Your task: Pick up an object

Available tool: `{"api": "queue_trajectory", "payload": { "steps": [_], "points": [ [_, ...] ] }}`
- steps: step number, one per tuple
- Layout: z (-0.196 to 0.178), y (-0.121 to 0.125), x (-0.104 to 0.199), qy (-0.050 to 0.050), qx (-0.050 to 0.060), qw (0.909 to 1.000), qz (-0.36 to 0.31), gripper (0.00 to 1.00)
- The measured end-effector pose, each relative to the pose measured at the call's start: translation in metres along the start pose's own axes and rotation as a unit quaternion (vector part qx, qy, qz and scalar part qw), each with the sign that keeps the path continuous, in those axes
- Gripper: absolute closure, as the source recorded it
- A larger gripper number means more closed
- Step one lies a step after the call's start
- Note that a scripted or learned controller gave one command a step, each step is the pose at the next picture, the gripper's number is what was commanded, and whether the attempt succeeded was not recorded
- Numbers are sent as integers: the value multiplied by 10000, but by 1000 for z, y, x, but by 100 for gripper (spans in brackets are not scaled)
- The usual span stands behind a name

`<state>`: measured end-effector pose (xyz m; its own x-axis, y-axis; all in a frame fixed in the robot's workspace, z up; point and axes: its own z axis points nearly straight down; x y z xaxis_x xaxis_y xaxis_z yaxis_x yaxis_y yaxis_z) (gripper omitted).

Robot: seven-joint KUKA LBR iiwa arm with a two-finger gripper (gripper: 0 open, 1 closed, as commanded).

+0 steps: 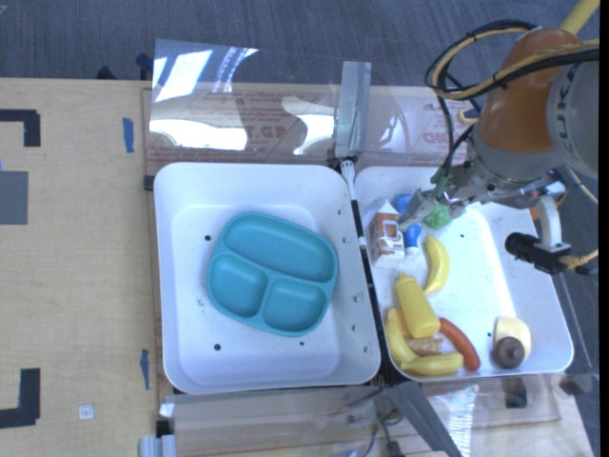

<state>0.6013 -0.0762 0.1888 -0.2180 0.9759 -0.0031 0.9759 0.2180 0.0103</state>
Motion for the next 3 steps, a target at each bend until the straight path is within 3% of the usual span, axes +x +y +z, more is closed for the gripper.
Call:
{"api": "queue_trajectory", "payload": {
  "steps": [1,2,3],
  "points": [
    [71,-17,-26,-38,-76,9999,-144,0],
    [77,-39,-74,0,45,9993,377,0],
    [101,-78,-38,-5,21,9991,421,0]
  ]
}}
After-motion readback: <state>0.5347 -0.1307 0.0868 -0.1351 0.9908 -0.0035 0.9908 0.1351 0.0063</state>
